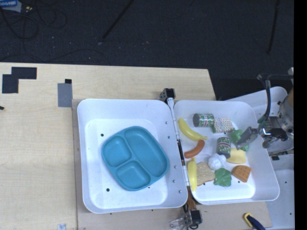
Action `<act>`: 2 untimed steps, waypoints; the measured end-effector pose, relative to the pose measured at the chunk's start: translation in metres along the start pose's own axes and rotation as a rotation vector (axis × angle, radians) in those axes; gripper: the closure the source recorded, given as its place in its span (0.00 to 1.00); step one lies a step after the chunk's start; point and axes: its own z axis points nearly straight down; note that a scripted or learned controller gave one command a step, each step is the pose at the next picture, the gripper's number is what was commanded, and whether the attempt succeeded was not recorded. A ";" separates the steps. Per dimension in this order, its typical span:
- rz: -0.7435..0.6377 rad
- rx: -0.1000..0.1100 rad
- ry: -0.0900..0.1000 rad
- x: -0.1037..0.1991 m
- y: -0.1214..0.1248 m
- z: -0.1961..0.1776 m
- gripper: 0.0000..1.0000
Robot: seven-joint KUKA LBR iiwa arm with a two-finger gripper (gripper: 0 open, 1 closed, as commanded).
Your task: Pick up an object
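Reaching in from the right, gripper [249,137] low over the right bin [261,188]; whether its claw is clenched or released cannot be told.

Left bin [91,128] carries a blue divided plate [134,157]. Right bin is crowded with toy food: yellow banana [191,129], red sausage [194,149], green can [205,120], orange wedge [242,172]. A second small can [223,145] and a yellow piece [237,155] lie just left of and below the claw tip.
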 end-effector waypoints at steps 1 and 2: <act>0.000 0.001 0.000 0.013 0.026 0.108 0.00; 0.002 -0.013 -0.005 0.067 -0.008 0.172 0.00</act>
